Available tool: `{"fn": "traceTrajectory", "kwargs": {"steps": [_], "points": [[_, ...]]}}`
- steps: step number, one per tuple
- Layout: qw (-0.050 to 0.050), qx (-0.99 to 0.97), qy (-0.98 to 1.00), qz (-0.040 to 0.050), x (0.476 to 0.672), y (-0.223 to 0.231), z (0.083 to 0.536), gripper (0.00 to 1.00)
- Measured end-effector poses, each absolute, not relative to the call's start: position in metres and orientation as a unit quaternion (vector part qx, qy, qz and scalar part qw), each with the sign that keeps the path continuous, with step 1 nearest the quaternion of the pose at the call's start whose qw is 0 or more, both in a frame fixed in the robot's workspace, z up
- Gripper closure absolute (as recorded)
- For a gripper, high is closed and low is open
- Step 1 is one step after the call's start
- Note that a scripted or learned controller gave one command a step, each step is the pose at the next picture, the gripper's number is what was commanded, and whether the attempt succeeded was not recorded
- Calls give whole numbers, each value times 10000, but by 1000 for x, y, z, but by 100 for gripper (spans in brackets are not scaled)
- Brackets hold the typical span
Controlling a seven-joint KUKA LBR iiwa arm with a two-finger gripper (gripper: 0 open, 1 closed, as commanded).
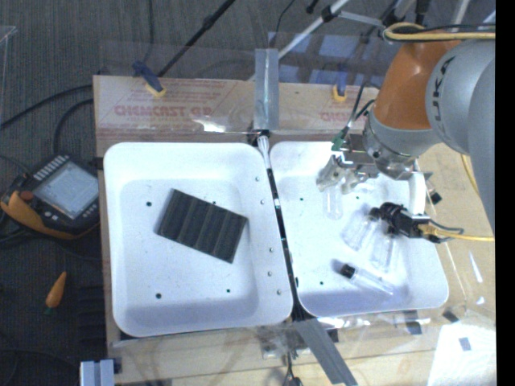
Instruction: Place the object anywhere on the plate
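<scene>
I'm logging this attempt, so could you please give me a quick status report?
Tool over right bin, far end. Clear objects lying loose in that bin. Dark ridged plate in left bin, nothing on it.

Two white bins [193, 155] sit mid-frame. The left one holds a dark grey ribbed plate [200, 225]. The right bin [418, 284] holds clear plastic vials [366, 244], one black-capped. The arm [451, 71] at upper right is grey with an orange band. The worktop [185, 107] is pale brown with faded red lettering.
</scene>
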State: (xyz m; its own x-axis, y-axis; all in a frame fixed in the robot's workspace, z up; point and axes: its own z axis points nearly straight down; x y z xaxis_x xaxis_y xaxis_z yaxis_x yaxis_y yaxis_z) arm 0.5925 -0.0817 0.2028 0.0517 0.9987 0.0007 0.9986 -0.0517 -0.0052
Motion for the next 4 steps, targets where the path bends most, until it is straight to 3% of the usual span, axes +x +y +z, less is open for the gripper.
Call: {"fn": "traceTrajectory", "kwargs": {"steps": [1, 2, 3, 4], "points": [[13, -7611, -6486, 31, 642, -3, 180, 100], [1, -7165, -6975, 33, 668, 54, 181, 100], [7, -5329, -8462, 21, 669, 136, 272, 100], [-2, -4915, -8709, 20, 669, 183, 327, 100]]}}
